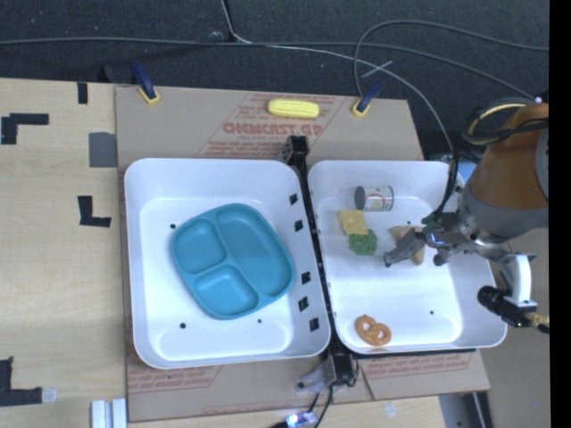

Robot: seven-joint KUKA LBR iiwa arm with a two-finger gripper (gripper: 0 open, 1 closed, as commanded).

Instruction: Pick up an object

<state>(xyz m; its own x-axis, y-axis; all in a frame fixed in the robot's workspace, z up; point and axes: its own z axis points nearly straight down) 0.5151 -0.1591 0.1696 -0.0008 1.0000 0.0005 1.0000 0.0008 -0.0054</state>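
Landmark for all positions: the right bin (446,333).

Nearest the camera, against the bin's front wall, lies a pretzel (373,331), flat and alone; behind it, mid-floor, the gripper (403,250) hangs low over the white surface with its dark fingers spread apart — nothing sits between them; the grey arm with its orange band (508,181) enters over the bin's right rim. Just left of the fingertips, near but apart, rests a green broccoli-like piece (362,244); touching its far side is a yellow block (351,222); further back, toward the bin's rear wall, a small can (376,198) lies on its side.

Left of the bin, the left bin (143,239) holds a blue divided plate (231,259); beyond the bin's far rim, on the cardboard (178,123), lies a yellow corn cob (293,108).
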